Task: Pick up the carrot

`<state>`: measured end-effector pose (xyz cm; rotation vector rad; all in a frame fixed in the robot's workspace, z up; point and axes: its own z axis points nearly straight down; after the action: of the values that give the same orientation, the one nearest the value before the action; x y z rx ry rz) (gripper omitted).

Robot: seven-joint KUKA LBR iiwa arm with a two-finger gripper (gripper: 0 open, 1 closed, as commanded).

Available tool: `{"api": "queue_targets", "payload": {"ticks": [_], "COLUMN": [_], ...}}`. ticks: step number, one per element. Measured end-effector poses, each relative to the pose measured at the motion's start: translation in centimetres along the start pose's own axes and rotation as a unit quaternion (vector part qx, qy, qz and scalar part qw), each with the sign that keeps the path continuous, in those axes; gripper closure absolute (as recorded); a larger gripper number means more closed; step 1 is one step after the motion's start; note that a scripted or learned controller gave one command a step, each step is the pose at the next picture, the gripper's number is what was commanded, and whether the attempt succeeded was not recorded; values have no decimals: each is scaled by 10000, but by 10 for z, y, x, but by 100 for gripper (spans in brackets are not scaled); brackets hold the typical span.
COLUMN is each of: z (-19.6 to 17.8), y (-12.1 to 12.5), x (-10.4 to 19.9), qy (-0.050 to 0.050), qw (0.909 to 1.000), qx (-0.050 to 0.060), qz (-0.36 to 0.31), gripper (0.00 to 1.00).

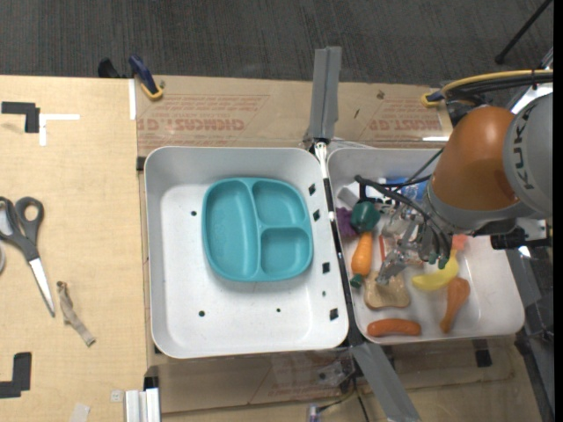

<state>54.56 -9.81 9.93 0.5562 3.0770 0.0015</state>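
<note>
The gripper (398, 258) hangs low inside the right bin (493, 323), over a heap of toy food. Its metal parts and wires blur together, so I cannot tell if it is open or closed, or if it has hold of anything. Just under it lies a slice of bread (388, 294). A carrot (361, 254) stands just to its left, orange with a green top, near the wall between the bins. Another carrot (455, 303) lies on the other side, close to a yellow banana (436, 279). A sausage (394, 327) rests by the front wall. A purple thing (364, 214) sits at the back.

The arm (475, 170) is round and orange above the wrist. White letters on its grey part read "KU".

The left bin (176, 323) holds a blue plate (258, 228) with three parts.

Both bins sit on brown cardboard (220, 117) with red writing, upside down and hard to read. To the left is a light wood table (70, 236) with scissors (26, 244) on it. A blue clip (145, 76) holds the cardboard's back edge. The floor behind is dark (220, 16).
</note>
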Motion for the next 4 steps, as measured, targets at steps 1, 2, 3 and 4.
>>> {"api": "queue_targets", "payload": {"ticks": [1, 2, 3, 4], "z": [-1, -1, -12, -92], "y": [9, 13, 16, 54], "x": [-44, -50, -57, 2], "qy": [30, 96, -49, 57], "qw": [9800, 9805, 9809, 9526], "qx": [24, 81, 28, 45], "qz": [1989, 1961, 1942, 3040], "gripper": [0, 0, 100, 100]}}
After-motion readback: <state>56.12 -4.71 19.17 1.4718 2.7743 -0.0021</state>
